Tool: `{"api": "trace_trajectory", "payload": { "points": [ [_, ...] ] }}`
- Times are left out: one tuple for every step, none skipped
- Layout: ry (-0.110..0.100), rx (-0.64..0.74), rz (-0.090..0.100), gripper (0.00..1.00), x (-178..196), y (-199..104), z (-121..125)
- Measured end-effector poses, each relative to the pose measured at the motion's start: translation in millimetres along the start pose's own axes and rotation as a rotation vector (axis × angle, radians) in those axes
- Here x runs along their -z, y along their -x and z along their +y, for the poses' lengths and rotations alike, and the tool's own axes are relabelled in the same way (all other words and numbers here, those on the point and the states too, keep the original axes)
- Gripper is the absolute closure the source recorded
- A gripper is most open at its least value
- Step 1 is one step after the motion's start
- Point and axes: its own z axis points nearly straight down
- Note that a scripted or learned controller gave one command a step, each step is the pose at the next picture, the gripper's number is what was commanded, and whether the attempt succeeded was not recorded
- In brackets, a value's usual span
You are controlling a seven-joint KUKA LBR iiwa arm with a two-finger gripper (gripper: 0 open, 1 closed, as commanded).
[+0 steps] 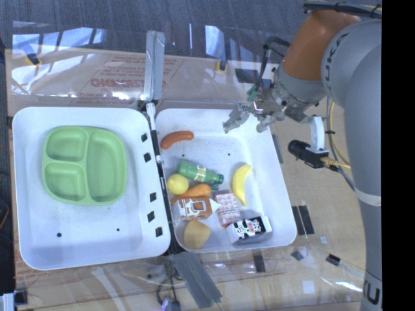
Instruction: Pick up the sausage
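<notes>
The sausage [177, 138] is a short orange-red link lying flat near the far left corner of the right bin [275, 173]. My gripper [248, 122] hangs over the far right part of that bin, open, with nothing between its fingers. It is to the right of the sausage, well apart from it. One finger [233, 122] points left and down, the other finger [264, 125] sits beside it.
The right bin also holds a green bottle [200, 173], a banana [241, 183], a lemon [177, 184], a carrot [198, 191], small cartons [227, 209] and a potato [196, 234]. A green divided plate [84, 165] lies in the left bin [39, 238].
</notes>
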Motion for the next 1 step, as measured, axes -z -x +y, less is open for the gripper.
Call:
{"api": "trace_trajectory", "payload": {
  "points": [
    [0.000,0.080,-0.001,0.00,-82.1,-68.9,36.7]
  ]
}}
